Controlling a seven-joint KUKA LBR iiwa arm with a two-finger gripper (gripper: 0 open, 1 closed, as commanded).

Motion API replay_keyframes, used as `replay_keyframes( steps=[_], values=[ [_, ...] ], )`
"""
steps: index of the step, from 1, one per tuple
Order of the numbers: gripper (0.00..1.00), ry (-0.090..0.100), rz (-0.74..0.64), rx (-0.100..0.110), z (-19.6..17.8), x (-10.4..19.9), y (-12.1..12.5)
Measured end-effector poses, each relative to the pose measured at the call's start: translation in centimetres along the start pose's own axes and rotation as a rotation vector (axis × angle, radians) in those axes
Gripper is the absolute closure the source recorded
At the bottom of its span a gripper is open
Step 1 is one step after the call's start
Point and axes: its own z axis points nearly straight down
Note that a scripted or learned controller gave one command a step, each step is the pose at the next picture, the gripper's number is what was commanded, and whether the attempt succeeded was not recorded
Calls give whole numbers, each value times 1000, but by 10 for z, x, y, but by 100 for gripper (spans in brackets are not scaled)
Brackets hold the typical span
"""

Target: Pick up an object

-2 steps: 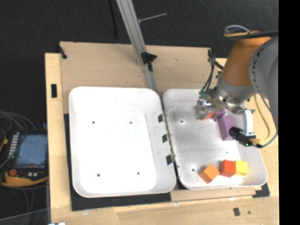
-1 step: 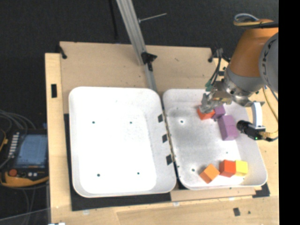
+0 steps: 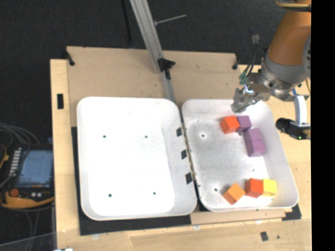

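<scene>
My gripper (image 3: 239,104) hangs over the far edge of the right bin (image 3: 209,156), just above and a little right of an orange cube (image 3: 229,124). A small purple cube (image 3: 244,123) touches that orange cube on its right. A longer purple block (image 3: 255,141) lies just below them. Near the bin's front edge sit an orange block (image 3: 234,193), a red-orange cube (image 3: 254,186) and a yellow cube (image 3: 269,186), close together. Nothing shows between the gripper's tips.
The left bin (image 3: 128,156) lies beside the right one. A slanted metal post (image 3: 149,33) rises behind the bins. A tablet and cables (image 3: 31,169) lie off the bench at the left. A black fitting (image 3: 290,125) sits beyond the right bin's rim.
</scene>
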Motion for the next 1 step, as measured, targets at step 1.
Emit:
replay_keyframes(
  steps=[1],
  values=[
    [100,2,-2,7,-3,49,-7]
  ],
)
